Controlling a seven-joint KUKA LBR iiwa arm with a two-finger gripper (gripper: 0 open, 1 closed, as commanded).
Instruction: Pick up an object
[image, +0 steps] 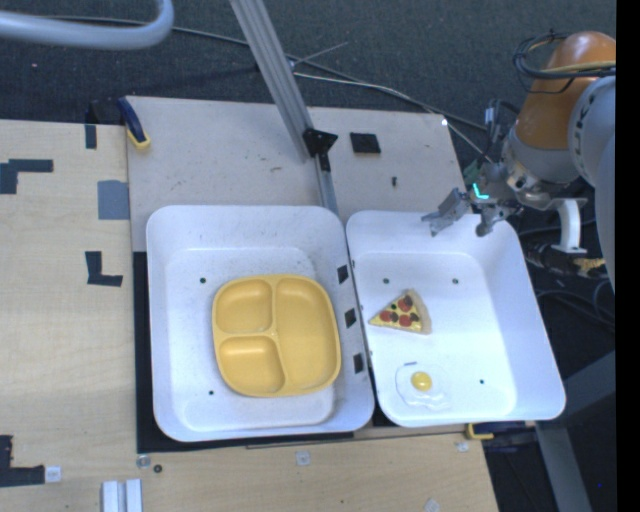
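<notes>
Two shallow white bins sit side by side on the worktop: the left bin and the right bin. In the left one there is a single yellow plate, split into three compartments. In the right one I count two pieces of toy food: one pizza slice and one fried egg. One arm reaches in, carrying one hand with two fingers.

end effector open, fingers spread
</notes>
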